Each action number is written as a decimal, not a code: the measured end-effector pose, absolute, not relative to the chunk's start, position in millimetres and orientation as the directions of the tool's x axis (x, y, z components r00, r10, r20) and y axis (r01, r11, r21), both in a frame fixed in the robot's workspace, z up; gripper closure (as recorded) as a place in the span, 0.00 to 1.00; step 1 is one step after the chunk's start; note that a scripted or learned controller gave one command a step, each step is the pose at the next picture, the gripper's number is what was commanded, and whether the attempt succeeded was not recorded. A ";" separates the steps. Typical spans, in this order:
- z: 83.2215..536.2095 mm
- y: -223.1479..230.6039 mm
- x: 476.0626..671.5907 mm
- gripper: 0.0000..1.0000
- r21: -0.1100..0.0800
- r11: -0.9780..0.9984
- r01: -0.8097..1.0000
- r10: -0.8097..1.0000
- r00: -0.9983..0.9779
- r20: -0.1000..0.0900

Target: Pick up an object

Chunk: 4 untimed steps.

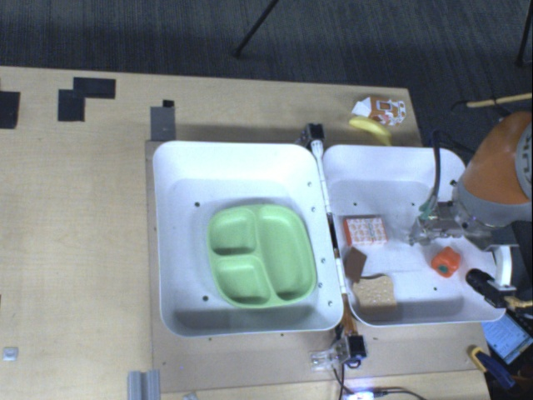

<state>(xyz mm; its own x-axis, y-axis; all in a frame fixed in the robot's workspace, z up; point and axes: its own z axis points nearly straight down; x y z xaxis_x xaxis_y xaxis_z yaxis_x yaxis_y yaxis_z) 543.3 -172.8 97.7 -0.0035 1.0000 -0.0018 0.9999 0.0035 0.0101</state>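
no readable text, labels or numbers anywhere

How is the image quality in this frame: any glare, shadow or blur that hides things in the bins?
Camera view: soft overall, small details fuzzy. Light is even, with no harsh glare on the left bin. The green tray casts a mild shadow toward the bin's near wall. The gripper looks blurred, so its tip is hard to read beside the orange object.

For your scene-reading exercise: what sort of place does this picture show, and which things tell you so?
Most likely a robotics lab test bench: a grey arm with an orange band reaches over two white bins, with toy-like items such as a green divided plate laid out.
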 end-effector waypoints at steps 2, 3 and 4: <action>86.6 -125.5 498.2 0.00 0.008 0.003 1.000 1.000 -0.003 -0.001; 98.3 -125.6 500.6 1.00 0.014 0.003 1.000 1.000 -0.003 -0.002; 98.3 -125.6 500.6 0.00 0.014 0.003 1.000 1.000 -0.003 -0.002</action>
